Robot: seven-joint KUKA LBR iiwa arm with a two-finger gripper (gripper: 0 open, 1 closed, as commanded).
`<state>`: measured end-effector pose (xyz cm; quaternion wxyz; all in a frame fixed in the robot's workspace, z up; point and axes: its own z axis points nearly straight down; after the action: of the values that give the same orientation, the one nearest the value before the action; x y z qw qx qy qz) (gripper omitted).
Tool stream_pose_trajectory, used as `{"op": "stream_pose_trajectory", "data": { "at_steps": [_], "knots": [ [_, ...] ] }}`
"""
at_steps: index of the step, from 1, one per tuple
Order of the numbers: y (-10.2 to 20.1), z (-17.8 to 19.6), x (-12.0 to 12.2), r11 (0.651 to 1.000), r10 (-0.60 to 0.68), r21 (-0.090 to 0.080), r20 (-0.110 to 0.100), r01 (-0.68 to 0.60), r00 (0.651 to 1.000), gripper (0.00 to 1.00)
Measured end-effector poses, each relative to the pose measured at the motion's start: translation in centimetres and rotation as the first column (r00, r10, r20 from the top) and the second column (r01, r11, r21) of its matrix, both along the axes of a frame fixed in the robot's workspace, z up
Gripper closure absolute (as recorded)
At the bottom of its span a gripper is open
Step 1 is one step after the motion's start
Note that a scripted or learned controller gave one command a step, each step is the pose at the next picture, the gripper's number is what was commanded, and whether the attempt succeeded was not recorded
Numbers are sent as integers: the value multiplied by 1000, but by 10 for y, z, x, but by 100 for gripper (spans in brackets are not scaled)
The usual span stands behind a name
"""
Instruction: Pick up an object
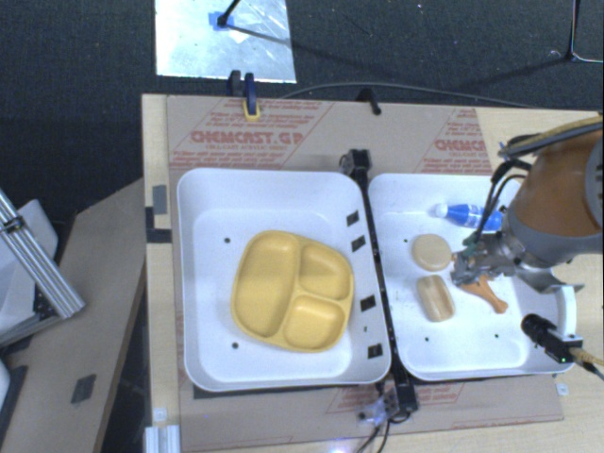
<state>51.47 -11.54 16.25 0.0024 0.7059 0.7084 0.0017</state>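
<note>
The right bin (pixel 415 352) holds a round tan disc (pixel 432 251), an oblong tan block (pixel 436 298), a blue and white tube (pixel 467 215) and an orange-brown piece (pixel 491 295). My gripper (pixel 472 268) hangs low at the bin's right side, directly over the near end of the orange-brown piece and just right of the disc and block. The grey arm with its orange band (pixel 562 192) covers the bin's far right part and hides some of the tube.
The left bin (pixel 203 253) carries a yellow divided plate (pixel 293 291). A black divider with clips (pixel 370 262) runs between the bins. A dark fitting on a white bracket (pixel 549 336) sits at the right bin's near right corner. Cables cross behind the bins.
</note>
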Motion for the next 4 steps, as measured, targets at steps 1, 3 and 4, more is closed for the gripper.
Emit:
{"op": "stream_pose_trajectory", "data": {
  "at_steps": [1,3,4],
  "knots": [
    [4,62,7,1000,1,-1,3,-1,1000,100],
    [58,91,23,1000,7,3,-2,-7,1000,100],
    [109,78,48,1000,6,2,-3,-6,1000,100]
  ]
}}
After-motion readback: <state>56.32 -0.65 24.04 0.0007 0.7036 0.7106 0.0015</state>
